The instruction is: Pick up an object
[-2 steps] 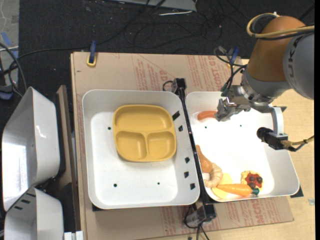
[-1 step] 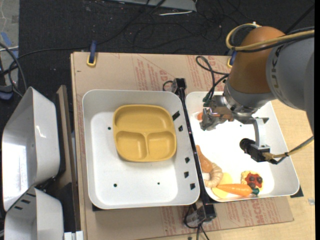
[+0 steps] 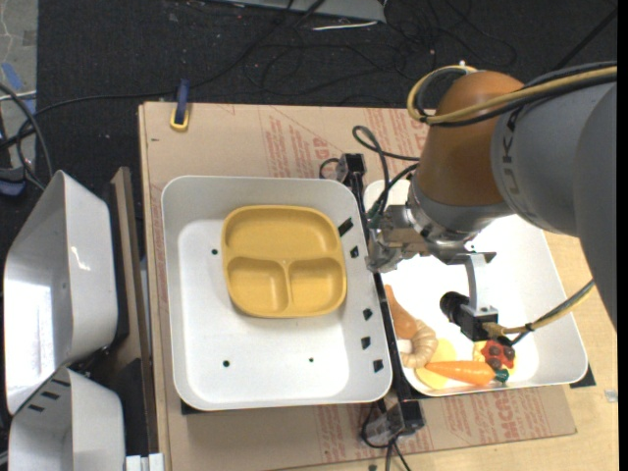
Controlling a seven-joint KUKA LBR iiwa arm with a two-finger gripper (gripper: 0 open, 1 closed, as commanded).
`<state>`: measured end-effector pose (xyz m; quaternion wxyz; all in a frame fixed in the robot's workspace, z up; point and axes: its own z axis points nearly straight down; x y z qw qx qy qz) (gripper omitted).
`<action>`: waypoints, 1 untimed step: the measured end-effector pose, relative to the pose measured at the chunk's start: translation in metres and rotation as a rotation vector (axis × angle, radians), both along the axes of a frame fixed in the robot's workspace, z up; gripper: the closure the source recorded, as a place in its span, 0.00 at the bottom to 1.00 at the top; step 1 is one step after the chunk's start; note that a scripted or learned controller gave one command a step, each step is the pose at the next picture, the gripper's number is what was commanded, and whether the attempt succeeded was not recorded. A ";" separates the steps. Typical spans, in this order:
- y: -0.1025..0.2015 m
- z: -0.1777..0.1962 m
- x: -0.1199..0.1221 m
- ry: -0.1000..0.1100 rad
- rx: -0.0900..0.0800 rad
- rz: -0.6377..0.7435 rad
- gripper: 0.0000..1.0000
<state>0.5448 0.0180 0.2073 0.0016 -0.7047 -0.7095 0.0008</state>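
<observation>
We see the tool [image 3: 385,246] above the wall between left bin [image 3: 196,361] and right bin [image 3: 549,302], its opening we cannot tell, yellow plate [image 3: 285,261] beside it, orange carrot [image 3: 456,371] nearer us.

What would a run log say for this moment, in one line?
arm over right bin | gripper near bins' shared wall | left bin: yellow plate | right bin: carrot

Overhead light, bright and fairly even. The right bin [image 3: 535,263] has its floor blown out to plain white beside the arm [image 3: 510,155], with little surface detail there. The left bin [image 3: 186,292] is softer, with faint shading along its walls. Glare patches on the spare white bins [image 3: 54,273] at left. Under the arm the gripper [image 3: 381,248] sits in shade. The surrounding floor [image 3: 88,37] is dark; the arm is slightly soft, close to the lens.
</observation>
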 end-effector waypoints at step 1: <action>0.043 0.019 -0.027 -0.001 0.000 0.001 1.00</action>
